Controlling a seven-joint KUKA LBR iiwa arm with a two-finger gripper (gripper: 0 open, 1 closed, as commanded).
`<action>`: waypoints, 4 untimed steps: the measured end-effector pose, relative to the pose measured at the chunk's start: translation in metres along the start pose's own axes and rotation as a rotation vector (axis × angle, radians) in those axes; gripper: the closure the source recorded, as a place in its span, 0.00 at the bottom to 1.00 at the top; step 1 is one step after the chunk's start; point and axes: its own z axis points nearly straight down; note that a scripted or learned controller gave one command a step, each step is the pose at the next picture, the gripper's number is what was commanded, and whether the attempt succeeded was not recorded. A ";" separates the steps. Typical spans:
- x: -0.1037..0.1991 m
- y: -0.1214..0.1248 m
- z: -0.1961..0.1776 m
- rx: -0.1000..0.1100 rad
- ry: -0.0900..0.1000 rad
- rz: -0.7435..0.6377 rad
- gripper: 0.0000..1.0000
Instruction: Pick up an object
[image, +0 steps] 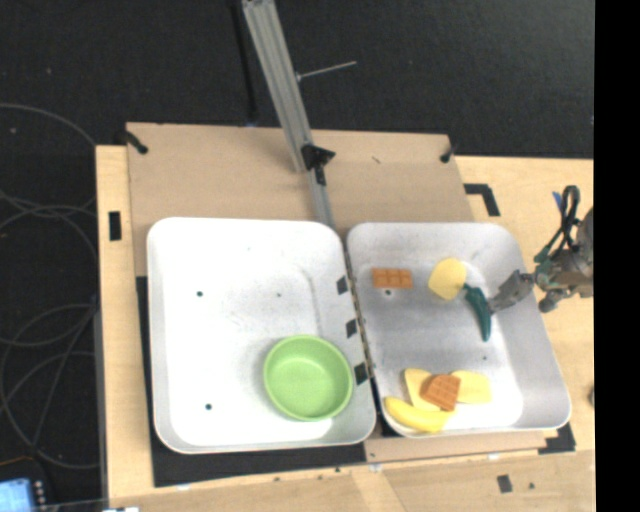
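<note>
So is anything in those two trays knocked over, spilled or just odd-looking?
Nothing looks spilled or broken. The green bowl sits upright in the left bin. In the right bin, yellow and orange pieces are heaped at the near edge, and a teal tool lies slantwise beside a yellow lump.

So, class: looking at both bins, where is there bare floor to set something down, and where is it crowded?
Left bin: bare everywhere except the green bowl at its lower right. Right bin: a bare patch in the middle, between the orange brick above and the yellow pieces below. Crowded by the lemon and teal tool.
</note>
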 end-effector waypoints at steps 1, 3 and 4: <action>0.000 0.000 0.000 0.000 0.000 0.000 0.00; 0.003 0.008 0.091 0.001 -0.004 0.005 0.00; 0.001 0.008 0.135 0.000 -0.005 0.006 0.00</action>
